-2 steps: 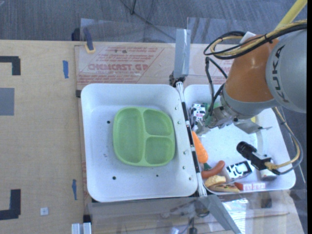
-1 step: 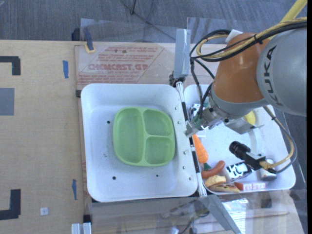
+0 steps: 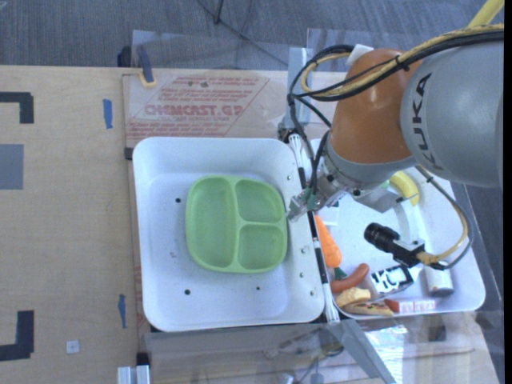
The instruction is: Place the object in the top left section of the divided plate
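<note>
In the camera view, the grey arm is reaching in from the right, its orange band hanging over the seam between the two white bins. The gripper is sitting low at that seam, just beside the right rim of the left bin; how it is set, and whether it is carrying anything, I cannot tell, since the wrist is covering it.

The green divided plate is lying in the middle of the left bin, all three sections bare, so nothing is resting in the top left section yet. The candidate objects are lying in the right bin: a carrot along its left wall, a sausage and a sandwich-like piece near its bottom left corner, a banana partly under the arm.

The risks, as I judge them: the gripper is working very close to the dividing walls and could be catching a rim. An item pinched off-centre could be slipping during transfer, or dropping into the wrong section, since the plate's compartments are adjoining.
</note>
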Tool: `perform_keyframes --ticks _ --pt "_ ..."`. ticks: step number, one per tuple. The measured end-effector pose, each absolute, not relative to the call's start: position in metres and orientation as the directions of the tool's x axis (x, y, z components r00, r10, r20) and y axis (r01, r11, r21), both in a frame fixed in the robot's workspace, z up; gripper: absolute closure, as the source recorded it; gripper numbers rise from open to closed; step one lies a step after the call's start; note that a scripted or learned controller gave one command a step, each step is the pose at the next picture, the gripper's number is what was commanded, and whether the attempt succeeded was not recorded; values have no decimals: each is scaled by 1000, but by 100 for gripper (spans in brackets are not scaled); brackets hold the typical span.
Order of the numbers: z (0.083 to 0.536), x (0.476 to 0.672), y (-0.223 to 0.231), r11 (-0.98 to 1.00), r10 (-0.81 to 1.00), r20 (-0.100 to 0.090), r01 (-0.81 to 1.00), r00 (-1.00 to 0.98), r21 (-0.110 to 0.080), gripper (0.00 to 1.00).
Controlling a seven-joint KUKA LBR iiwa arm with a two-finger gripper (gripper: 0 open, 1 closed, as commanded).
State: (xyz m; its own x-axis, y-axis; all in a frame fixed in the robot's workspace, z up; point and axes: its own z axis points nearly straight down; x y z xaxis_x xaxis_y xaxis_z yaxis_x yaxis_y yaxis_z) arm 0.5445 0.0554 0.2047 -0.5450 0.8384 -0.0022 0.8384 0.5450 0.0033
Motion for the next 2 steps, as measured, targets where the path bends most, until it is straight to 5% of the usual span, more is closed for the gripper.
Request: perform_keyframes --ticks 2 --pt "185 561 72 624 781 0 781 -624 1 100"
